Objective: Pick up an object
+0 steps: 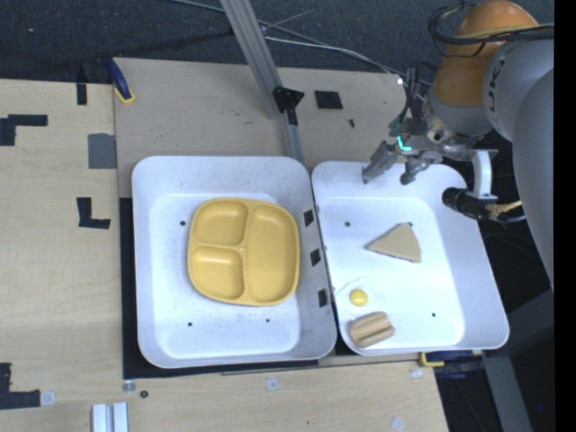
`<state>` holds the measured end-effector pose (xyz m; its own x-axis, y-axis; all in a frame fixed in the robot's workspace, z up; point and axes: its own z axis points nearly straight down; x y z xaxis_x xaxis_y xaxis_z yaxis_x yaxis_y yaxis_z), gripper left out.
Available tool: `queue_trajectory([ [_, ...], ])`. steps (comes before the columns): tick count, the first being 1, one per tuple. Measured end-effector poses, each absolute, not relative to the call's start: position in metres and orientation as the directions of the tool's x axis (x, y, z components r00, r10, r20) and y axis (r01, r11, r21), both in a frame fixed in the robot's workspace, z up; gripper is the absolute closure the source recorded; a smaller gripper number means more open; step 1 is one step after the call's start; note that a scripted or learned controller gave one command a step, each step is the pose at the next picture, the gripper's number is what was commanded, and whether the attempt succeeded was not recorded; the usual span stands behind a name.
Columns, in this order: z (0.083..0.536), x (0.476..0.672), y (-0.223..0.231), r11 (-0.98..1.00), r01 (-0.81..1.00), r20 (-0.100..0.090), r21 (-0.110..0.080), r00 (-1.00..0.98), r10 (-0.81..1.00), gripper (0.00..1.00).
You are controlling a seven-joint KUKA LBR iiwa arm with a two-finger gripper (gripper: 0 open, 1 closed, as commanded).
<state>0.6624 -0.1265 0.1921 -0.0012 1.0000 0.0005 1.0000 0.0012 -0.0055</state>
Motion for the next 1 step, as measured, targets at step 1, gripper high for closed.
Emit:
queue_trajectory([
  [1,0.1941,0.6635,-0.1264,0.002,1.0,0.0,-0.001,-0.002,1.0,0.0],
])
